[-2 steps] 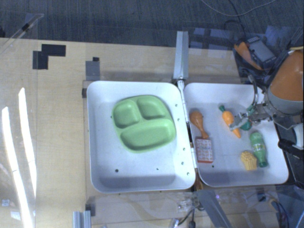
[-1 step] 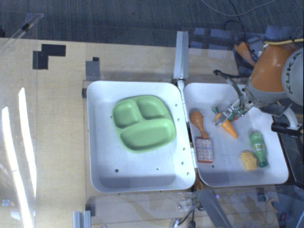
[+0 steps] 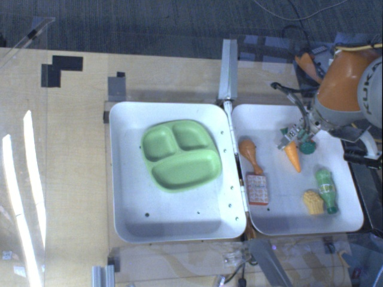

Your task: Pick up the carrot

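1. Nearest the camera, at the front of the right bin [image 3: 353, 223], lie a yellow corn cob [image 3: 312, 201] and, touching its right side, a green bottle [image 3: 326, 190]. One of each.

2. Left of the corn, near the bin's left wall, lies one small red-and-white packet [image 3: 258, 190], and just behind it one brown drumstick [image 3: 249, 152], lying at a slant.

3. The carrot [image 3: 292, 156] is behind the corn and right of the drumstick, around the middle of the right bin. It is orange and tapered, its point toward the front. There is only one.

4. Judging by its look, it is a toy: light, stiff, smooth-skinned and likely slippery. The taper would let it squirt out of a pinch near the tip, so the thicker rear half, taken across its width, looks the better hold.

5. The gripper [image 3: 297, 135] is just over the carrot's thick rear end, beside something teal [image 3: 307, 147]. I cannot tell whether it is apart or together, or whether it touches the carrot; the view is too small and cluttered there.

6. Left of the carrot, across the divider, the left bin [image 3: 125, 220] holds one green divided plate [image 3: 179, 155] with three compartments.

7. Farthest back, the arm [image 3: 350, 88] comes in from behind and right of the carrot. Two bins in all.
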You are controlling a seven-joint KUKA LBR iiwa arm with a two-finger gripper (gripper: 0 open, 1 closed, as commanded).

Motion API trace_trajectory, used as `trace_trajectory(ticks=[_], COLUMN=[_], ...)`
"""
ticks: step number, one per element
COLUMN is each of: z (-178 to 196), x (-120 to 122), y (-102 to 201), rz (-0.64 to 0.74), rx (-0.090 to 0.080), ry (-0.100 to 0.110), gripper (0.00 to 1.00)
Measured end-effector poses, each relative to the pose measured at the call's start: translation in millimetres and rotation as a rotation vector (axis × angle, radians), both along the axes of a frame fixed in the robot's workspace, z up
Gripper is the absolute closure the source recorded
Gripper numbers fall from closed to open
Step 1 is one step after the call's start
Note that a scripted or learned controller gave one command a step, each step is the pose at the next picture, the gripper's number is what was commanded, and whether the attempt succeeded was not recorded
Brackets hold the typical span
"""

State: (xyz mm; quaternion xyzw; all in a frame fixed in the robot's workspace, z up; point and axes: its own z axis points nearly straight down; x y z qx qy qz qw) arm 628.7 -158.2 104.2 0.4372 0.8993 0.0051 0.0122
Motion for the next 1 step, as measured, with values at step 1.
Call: trace_trajectory(ticks=[1], z=[91.6], x=[10.3], y=[58.4], rz=[0.075], rx=[0.000], ry=[0.015], gripper=[1.00])
